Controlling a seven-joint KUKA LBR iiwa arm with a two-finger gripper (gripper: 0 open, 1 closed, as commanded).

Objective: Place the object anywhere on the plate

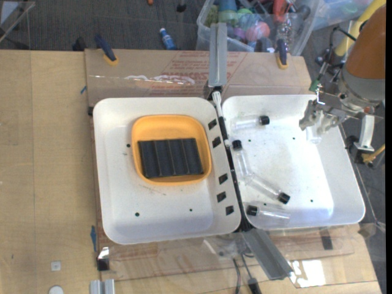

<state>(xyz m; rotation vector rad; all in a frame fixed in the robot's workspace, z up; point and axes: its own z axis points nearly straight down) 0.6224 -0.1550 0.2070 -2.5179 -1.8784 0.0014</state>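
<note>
One fixed camera, mounted above the bench, looking down at a slant — far enough back to take in both white bins, left bin [110,219] and right bin [343,195], whole. Floor clutter runs along the top edge; the arm [367,48] enters from the frame's right side.

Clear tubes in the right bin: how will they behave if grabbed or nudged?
The tubes look round and lie flat on the right bin, so a push would probably roll them. Clear, glossy walls suggest a slippery grip. They seem thin and light, likely to skid away from the end effector.
</note>
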